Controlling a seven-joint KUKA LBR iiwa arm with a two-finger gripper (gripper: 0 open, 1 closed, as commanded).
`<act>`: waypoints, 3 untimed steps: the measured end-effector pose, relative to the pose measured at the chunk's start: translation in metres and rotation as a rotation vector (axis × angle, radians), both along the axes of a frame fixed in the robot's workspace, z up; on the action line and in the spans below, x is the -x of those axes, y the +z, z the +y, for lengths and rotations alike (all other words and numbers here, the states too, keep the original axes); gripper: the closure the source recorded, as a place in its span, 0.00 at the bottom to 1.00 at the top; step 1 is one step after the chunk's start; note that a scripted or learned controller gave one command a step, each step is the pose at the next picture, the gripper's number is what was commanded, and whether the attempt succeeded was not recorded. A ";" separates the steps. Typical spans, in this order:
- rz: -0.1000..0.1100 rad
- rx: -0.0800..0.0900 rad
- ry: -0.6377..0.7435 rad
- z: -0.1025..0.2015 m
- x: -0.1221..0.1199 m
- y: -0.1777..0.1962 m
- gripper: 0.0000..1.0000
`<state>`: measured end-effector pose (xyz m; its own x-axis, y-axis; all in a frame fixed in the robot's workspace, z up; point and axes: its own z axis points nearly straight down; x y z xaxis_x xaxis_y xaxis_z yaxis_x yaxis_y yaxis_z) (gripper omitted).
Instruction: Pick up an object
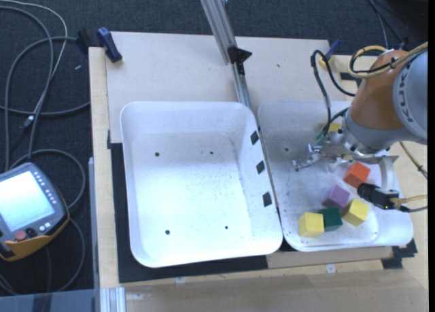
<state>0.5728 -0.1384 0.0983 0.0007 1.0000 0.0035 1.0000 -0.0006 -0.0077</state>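
Observation:
My gripper (307,157) hangs low over the right bin (285,127), near the middle of its floor, at the end of the grey arm with its orange band (372,103). Nothing is visible in it. Several small blocks lie in the bin's near right corner. An orange block (357,173) is closest, just right of the gripper. Nearer the camera come a purple block (336,196), a yellow block (355,212), a green block (332,218) and a second yellow block (311,224). The green block touches both yellow ones.
The left bin (136,127) stands against the right bin. A metal pole (217,15) slants down to the bins' shared rim. Cables (333,76) loop beside the arm. A teach pendant (24,209) lies on the floor at the left.

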 end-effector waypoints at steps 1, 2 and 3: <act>-0.007 0.003 -0.001 -0.018 0.002 0.001 0.00; -0.006 0.000 0.005 0.022 -0.005 0.001 0.00; 0.004 0.002 0.000 -0.009 -0.070 0.001 0.00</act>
